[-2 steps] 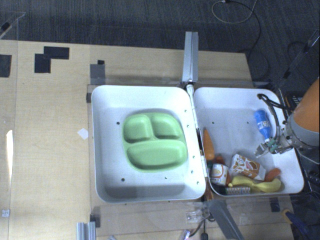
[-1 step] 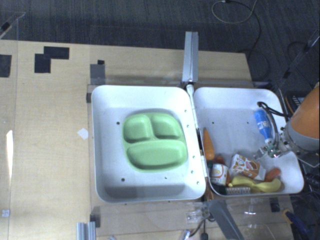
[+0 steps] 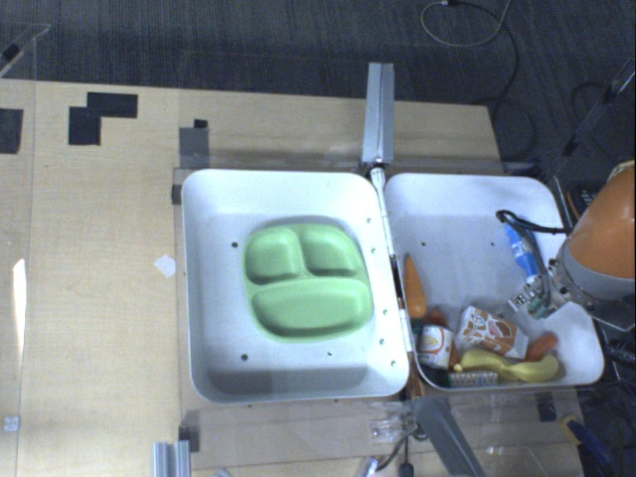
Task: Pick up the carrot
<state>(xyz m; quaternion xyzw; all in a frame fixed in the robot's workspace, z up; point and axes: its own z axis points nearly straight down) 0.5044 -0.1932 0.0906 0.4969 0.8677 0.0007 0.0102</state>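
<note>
Carrot (image 3: 413,288) lies against right bin's (image 3: 467,192) left wall: light, rigid, smooth, likely plastic. Best grip is mid-body, across its width. Pincer (image 3: 529,301) state: cannot tell.

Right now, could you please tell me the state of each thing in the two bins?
carrot: lying along the right bin's left wall, ungrasped
green tray: upright in the left bin
banana: lying flat at the front wall
gripper: above the right bin

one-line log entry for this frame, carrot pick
task: pick carrot | carrot: right bin, against left wall, not held | gripper: over right bin, right of carrot | left bin: green tray
</note>
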